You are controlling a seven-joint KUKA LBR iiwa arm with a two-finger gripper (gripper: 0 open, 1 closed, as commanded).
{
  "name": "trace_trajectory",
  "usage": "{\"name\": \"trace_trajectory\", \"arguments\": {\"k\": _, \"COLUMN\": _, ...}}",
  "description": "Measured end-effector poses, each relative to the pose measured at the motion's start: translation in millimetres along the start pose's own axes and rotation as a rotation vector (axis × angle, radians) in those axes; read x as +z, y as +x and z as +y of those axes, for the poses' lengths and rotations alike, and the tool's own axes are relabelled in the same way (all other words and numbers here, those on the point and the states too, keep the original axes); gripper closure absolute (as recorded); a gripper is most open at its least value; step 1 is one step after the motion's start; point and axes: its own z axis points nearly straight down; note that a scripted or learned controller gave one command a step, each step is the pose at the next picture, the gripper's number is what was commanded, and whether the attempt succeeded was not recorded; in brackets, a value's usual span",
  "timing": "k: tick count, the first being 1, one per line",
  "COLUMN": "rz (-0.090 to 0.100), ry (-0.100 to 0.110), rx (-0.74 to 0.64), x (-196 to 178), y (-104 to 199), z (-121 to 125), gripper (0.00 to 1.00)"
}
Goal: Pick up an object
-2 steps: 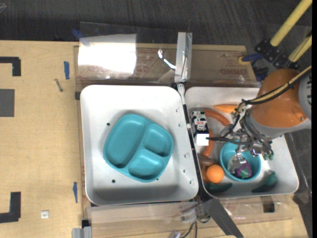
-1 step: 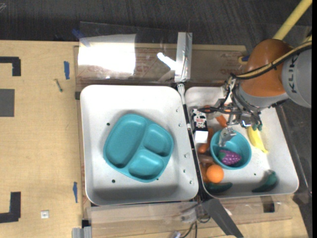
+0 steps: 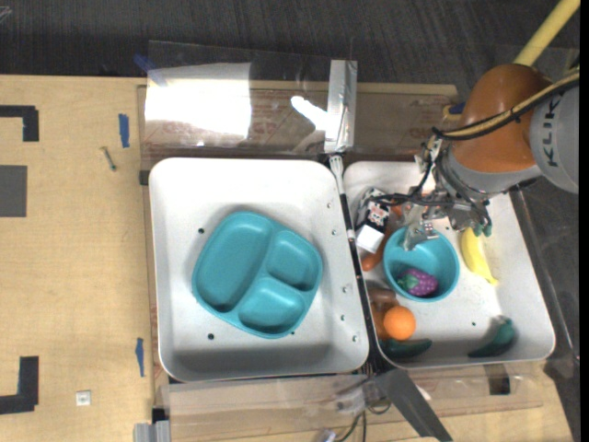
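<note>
Seemingly over teal bowl [image 3: 421, 265], gripper [image 3: 421, 231], purple object [image 3: 421, 281] just below

tray [image 3: 258, 271] in left bin [image 3: 175, 191], bowl [image 3: 421, 265] right

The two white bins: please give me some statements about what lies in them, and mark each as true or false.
1. A teal divided plate lies in the left bin. True.
2. The orange is inside the blue bowl. False: it lies beside the bowl in the right bin.
3. A purple object is in the bowl. True.
4. The banana lies in the left bin. False: right bin.
5. The claw hangs over the right bin. True.
</note>
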Motion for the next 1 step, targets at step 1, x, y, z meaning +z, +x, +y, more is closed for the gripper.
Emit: {"name": "trace_trajectory", "arguments": {"k": 1, "rz": 0.006, "ry": -0.003, "rx": 0.000, "x": 4.0, "y": 1.8, "z": 1.7, "gripper": 0.00}}
